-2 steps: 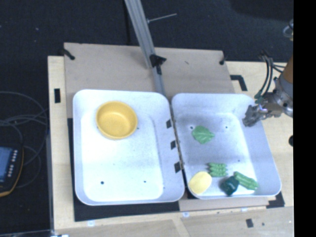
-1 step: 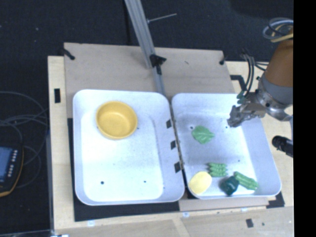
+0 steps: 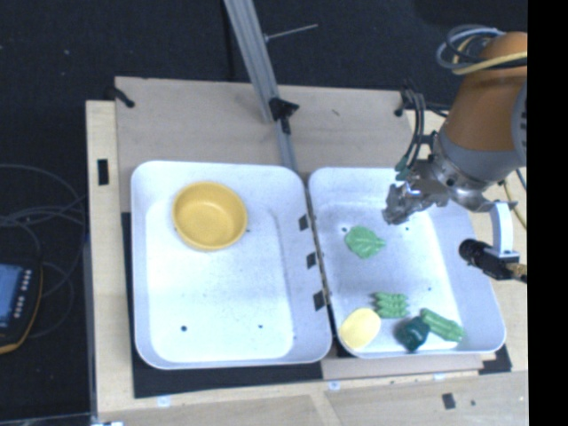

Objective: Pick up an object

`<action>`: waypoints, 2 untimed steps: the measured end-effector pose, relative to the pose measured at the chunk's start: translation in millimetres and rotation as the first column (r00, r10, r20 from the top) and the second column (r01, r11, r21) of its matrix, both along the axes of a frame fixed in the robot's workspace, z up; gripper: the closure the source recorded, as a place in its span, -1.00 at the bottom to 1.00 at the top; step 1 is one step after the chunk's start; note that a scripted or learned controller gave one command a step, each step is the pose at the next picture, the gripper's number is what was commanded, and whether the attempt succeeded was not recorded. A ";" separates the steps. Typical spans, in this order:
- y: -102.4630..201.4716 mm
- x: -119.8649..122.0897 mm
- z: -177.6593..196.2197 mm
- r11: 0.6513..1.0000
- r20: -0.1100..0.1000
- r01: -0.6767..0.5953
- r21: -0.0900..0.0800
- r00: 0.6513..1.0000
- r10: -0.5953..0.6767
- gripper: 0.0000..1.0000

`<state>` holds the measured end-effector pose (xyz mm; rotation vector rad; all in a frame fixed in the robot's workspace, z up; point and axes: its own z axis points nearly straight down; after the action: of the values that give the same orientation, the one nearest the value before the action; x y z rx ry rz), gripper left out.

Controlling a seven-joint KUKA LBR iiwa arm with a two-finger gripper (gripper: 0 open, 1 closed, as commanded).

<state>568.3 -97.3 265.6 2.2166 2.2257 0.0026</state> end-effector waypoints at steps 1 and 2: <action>47.7 1.4 -12.4 1.000 -0.001 0.001 -0.001 1.000 -0.001 1.00; 94.8 5.9 -6.1 1.000 -0.001 0.000 0.000 1.000 0.000 1.00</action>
<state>574.2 -2.4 259.6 2.2174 2.2256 0.0023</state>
